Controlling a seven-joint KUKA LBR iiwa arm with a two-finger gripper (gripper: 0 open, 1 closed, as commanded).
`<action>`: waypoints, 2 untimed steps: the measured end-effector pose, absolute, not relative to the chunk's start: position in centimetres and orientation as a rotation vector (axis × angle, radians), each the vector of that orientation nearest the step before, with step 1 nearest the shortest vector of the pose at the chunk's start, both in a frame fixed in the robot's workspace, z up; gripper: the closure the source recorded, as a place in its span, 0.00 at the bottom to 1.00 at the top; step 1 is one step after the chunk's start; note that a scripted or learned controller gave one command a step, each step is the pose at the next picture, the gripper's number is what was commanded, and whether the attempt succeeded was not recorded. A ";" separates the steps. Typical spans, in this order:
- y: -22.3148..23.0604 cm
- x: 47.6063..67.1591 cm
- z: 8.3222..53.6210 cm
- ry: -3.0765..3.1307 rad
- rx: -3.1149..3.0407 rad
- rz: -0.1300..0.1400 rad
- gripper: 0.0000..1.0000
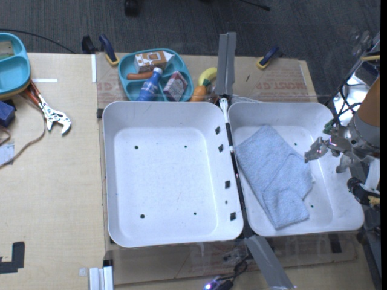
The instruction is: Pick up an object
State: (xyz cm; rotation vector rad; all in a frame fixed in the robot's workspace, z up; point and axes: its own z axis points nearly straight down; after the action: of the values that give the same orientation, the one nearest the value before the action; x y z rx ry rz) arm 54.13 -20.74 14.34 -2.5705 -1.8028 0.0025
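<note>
A light blue-grey folded cloth lies on a diagonal in the right bin, running from the bin's middle towards its front. My gripper hangs at the right side of this bin, just past the cloth's right edge. Its fingers stand open and apart, one fingertip close to the cloth, with nothing between them. The arm's wrist sits over the bin's right rim.
The left bin sits beside it, joined by a grey divider bar. Behind the bins stands a teal tray of small items, with a banana next to it. A wrench lies on the bench at left.
</note>
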 end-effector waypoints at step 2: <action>-20.6 53.9 14.1 -1.633 -2.682 0.003 0.00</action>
State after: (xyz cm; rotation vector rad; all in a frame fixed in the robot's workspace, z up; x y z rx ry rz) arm 53.86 -20.60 14.14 -2.6820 -1.6331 0.0027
